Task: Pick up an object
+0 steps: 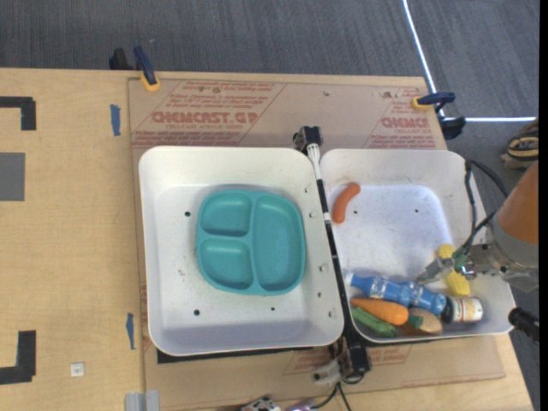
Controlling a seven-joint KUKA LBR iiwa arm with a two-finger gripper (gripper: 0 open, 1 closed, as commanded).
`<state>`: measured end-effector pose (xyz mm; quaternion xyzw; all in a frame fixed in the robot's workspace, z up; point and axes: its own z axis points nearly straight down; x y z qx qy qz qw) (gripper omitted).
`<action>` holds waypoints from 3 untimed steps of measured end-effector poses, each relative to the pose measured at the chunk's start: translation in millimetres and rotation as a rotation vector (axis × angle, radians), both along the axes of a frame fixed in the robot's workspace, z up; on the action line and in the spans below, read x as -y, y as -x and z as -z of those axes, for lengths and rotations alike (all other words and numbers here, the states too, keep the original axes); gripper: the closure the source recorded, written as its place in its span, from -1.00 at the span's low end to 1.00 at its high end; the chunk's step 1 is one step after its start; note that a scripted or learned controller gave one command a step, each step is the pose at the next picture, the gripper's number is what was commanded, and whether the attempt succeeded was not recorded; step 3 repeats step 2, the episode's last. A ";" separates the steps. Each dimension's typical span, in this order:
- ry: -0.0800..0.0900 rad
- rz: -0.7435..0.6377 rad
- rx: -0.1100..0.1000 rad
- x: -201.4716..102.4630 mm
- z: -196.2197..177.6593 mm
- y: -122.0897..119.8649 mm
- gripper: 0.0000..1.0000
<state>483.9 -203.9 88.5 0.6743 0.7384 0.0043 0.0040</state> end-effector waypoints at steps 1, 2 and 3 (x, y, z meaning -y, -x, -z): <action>0.007 0.003 0.002 3.2 -10.2 -0.3 1.00; 0.000 0.219 -0.009 -52.7 -67.2 -15.9 1.00; 0.000 0.219 -0.009 -52.7 -67.2 -15.9 1.00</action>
